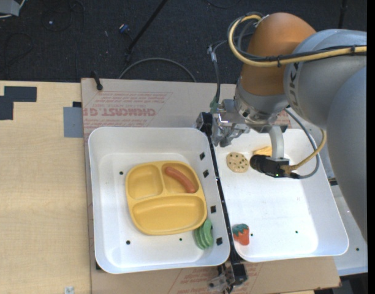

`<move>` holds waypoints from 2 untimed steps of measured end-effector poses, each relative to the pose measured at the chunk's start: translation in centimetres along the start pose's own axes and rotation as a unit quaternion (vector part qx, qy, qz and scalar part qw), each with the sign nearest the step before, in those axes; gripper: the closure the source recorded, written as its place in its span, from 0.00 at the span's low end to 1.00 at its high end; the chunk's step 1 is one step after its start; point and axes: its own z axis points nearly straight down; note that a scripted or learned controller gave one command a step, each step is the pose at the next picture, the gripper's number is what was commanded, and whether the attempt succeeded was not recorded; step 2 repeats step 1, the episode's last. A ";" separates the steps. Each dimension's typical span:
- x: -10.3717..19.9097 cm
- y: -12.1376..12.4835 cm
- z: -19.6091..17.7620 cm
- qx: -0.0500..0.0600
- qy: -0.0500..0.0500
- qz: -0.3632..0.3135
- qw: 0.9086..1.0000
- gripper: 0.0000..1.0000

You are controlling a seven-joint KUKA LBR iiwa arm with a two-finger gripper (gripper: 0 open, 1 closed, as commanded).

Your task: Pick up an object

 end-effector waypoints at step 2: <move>5.0 -0.1 1.3 0.001 0.000 0.000 1.000 1.00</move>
